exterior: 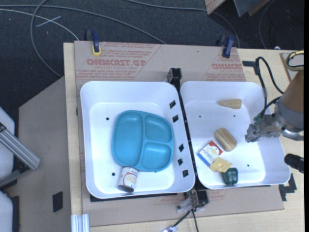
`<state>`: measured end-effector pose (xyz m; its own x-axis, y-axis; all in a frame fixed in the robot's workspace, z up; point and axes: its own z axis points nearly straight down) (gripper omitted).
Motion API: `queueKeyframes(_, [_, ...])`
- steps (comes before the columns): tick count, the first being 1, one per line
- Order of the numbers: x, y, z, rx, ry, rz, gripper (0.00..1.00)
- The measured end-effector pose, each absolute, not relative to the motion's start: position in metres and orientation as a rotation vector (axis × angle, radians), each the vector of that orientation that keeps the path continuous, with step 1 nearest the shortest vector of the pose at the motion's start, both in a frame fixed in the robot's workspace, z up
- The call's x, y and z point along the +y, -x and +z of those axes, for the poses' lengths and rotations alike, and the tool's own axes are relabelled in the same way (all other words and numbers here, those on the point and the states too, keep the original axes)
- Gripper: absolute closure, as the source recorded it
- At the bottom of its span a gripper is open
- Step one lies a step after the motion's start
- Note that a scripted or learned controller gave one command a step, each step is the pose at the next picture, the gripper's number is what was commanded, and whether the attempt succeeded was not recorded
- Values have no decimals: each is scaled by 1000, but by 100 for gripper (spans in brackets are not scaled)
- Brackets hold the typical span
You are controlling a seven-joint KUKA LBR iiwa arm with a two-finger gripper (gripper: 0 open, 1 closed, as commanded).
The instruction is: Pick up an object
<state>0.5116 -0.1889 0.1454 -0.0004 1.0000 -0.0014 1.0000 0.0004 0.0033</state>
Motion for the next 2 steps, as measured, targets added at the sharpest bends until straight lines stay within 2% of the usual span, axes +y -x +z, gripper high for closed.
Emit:
queueKeyframes(1, [-194, -518, 191, 2219, -2218, 3, 100])
queueKeyframes(2, [-195, -519, 214, 2220, -2218, 3, 100])
